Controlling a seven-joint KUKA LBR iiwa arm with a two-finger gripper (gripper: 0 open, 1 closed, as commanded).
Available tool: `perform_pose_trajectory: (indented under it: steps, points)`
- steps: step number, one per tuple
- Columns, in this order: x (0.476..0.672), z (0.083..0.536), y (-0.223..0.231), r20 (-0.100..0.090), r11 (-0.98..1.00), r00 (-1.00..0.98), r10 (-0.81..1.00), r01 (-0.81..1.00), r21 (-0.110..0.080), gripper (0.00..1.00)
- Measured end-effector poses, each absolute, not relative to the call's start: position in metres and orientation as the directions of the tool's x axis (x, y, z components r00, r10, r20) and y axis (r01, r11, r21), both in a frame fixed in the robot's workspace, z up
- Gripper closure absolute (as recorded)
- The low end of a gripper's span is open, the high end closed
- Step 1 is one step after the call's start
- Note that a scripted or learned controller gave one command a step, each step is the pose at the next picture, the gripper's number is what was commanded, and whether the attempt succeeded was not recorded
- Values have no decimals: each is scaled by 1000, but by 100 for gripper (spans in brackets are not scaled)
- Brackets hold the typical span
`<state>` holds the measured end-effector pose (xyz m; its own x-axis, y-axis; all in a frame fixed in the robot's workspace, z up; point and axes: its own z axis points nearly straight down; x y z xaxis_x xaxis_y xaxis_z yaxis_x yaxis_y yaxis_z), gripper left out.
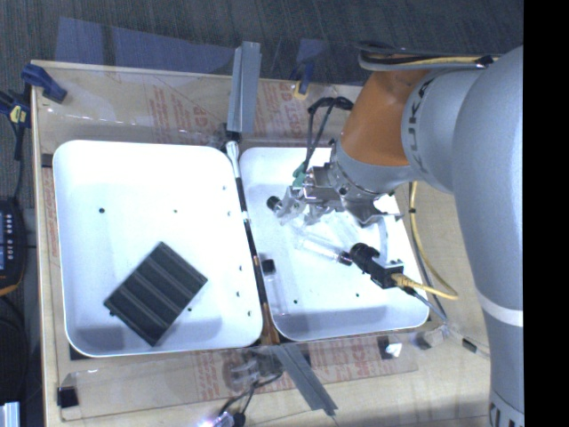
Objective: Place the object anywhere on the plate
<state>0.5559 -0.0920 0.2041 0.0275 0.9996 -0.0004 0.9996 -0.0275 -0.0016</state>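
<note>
- Filling the right side, closest to the lens: grey arm (480,176), reaching in toward the left.
- Sitting just beyond it, above the wrist: orange band (378,127), with black cables looping off its left side.
- Hanging over the upper half of the right bin (356,323): gripper (298,198); spread or pressed together, not possible to tell, the tip blending into the white floor beneath.
- Trailing off below the wrist: black fitting (373,265) with a yellow cable running on toward the right.
- Lying on the right bin's floor, just below the gripper and left of the black fitting: pale, see-through object (322,243), hard to make out, not visibly being pinched by anything.
- Resting in the lower part of the left bin (89,176): dark ribbed plate (156,292), turned at an angle, well apart from the object and separated from it by the two bins' adjoining walls.
- Carrying both bins side by side: bench (133,105), pale and printed with faint red lettering.
- Standing at the bench's far edge, in line with the gap between the bins: grey metal bar (242,87).
- Gripping the bench's far left corner: blue clamp (40,83).
</note>
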Motion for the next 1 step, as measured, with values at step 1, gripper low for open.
perform_pose_trajectory:
  steps: [1]
  points:
    - [606, 193, -43, 0, -151, 151, 989, 989, -5, 100]
